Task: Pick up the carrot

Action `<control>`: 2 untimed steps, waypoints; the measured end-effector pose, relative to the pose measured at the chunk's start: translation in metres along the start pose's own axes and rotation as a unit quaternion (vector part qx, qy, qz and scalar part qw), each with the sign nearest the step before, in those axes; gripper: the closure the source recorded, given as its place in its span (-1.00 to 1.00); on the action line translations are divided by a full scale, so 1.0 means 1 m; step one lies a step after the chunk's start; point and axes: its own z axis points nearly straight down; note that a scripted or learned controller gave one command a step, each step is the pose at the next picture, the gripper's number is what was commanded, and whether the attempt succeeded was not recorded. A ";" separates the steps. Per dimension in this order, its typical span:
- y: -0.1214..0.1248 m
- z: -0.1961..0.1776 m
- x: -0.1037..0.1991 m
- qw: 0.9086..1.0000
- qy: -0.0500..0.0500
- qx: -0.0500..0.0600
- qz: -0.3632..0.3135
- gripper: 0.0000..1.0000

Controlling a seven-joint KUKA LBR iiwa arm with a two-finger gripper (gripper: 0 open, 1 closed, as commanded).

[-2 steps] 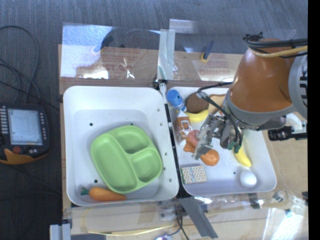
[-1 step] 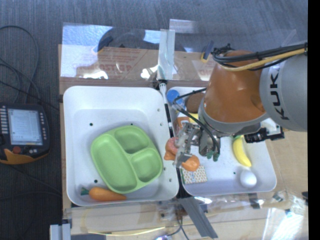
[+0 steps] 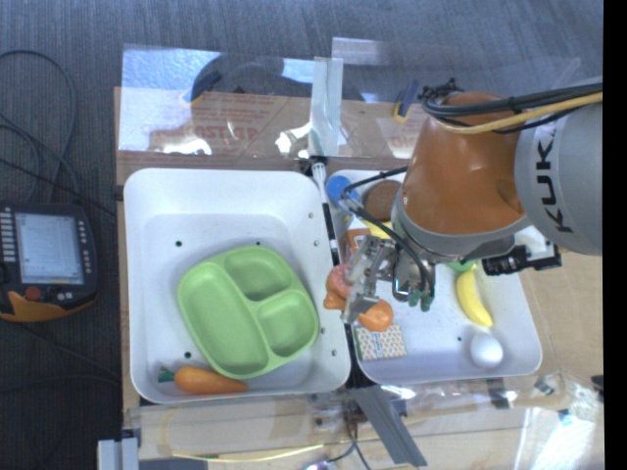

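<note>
The carrot (image 3: 203,381), orange with a small green top at its left end, lies flat along the front wall of the left bin (image 3: 147,213), just below the green plate. My gripper (image 3: 370,280) is over the left side of the right bin (image 3: 519,355), well to the right of the carrot and apart from it. It hangs low among small objects. A small orange piece (image 3: 374,314) sits right under it and a pinkish-orange one (image 3: 338,282) is beside it. The wrist's orange band (image 3: 460,174) hides much of the right bin's back.
A green divided plate (image 3: 247,311) fills the middle of the left bin. The right bin holds a banana (image 3: 474,299), a white egg (image 3: 486,350), a patterned square block (image 3: 380,342), a blue item (image 3: 338,189) and a brown one (image 3: 382,200). A pendant (image 3: 44,258) lies far left.
</note>
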 end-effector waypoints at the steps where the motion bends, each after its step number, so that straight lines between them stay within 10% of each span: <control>1: 0.000 -0.009 -0.001 1.000 0.000 0.000 0.000 1.00; 2: 0.001 -0.017 -0.001 1.000 -0.001 0.001 0.000 1.00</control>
